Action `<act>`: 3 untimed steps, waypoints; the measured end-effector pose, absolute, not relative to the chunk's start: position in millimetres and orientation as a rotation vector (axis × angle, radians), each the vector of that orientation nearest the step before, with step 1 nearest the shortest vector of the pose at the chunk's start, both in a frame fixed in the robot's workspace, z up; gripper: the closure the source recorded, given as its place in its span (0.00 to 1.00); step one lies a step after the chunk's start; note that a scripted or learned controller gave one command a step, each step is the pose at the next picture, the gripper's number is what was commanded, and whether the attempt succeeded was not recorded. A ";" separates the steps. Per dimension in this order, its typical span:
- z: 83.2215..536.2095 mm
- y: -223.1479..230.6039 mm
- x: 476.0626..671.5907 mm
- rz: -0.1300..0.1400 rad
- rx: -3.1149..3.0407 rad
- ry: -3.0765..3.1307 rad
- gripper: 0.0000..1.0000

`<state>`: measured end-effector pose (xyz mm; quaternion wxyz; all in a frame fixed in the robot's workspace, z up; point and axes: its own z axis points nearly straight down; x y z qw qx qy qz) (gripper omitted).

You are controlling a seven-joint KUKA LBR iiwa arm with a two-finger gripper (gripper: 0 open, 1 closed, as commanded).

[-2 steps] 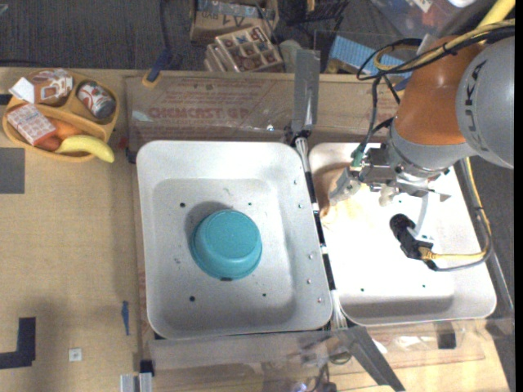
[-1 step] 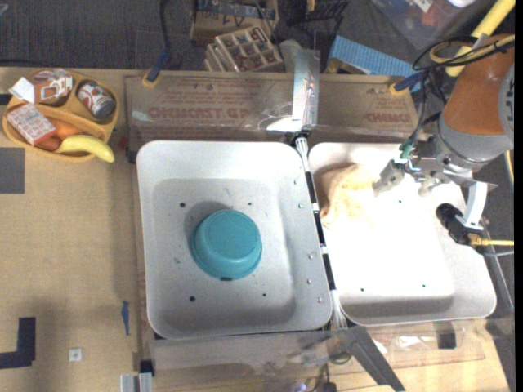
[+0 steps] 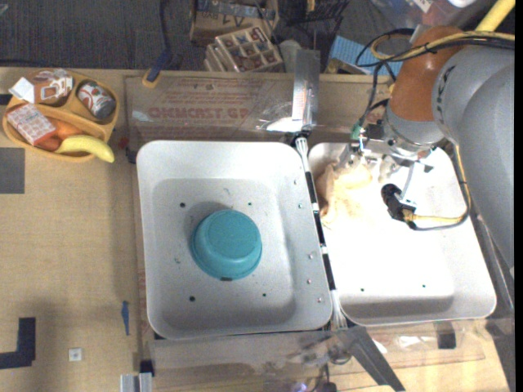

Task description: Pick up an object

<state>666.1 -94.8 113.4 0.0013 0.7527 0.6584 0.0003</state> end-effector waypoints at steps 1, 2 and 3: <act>210.1 -131.5 648.4 0.002 2.216 2.221 0.00; 185.6 -69.3 665.9 0.000 2.151 2.289 0.00; 117.1 -99.9 645.1 0.001 1.982 2.437 0.00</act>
